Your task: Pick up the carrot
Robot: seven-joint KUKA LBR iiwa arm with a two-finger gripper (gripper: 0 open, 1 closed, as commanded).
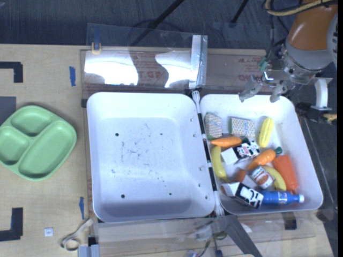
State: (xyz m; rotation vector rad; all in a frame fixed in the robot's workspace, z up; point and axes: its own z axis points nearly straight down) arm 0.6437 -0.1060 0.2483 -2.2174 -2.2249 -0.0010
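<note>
The carrot (226, 141) lies in the right bin (308, 159), its long axis nearly level across the view, the thin tip pointing left (toward the divider) beside a banana (216, 162). The gripper (262, 91) hangs over the bin's far rim, fingers spread, grasping nothing.

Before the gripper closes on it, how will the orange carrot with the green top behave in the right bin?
The orange carrot with the green top looks like stiff, smooth plastic, so it may slip. Its tapered round body would probably roll. It lies crowded against a small red-labelled can and a yellow banana, so neighbours may shift. The two-finger gripper hangs open above the bin's far rim.
</note>
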